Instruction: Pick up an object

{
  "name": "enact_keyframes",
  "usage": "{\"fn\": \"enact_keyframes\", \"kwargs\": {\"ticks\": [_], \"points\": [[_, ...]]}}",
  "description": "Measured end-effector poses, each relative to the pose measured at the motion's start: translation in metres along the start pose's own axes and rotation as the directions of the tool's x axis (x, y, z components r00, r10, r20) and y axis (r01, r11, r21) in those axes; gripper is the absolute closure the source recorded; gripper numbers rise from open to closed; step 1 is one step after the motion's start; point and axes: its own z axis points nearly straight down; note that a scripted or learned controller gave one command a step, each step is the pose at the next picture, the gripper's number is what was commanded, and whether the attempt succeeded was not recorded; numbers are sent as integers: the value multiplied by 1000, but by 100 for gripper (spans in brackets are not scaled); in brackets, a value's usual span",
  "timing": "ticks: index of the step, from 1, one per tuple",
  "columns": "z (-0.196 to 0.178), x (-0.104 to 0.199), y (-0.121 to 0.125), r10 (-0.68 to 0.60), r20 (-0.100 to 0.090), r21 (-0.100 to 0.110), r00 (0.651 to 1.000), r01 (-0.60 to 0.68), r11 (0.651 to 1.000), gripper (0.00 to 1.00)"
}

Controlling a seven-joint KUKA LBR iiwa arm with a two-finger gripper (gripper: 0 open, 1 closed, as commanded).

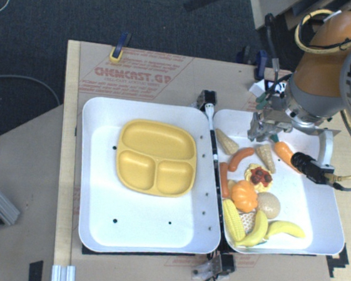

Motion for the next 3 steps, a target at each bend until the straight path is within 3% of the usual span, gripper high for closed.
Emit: {"fn": "enact_keyframes", "kwargs": {"ticks": [2, 3], "points": [[-10, 110, 41, 1, 0, -1, 1000, -1, 1000, 100], [-11, 125, 58, 4, 1, -1, 1000, -4, 1000, 100]]}}
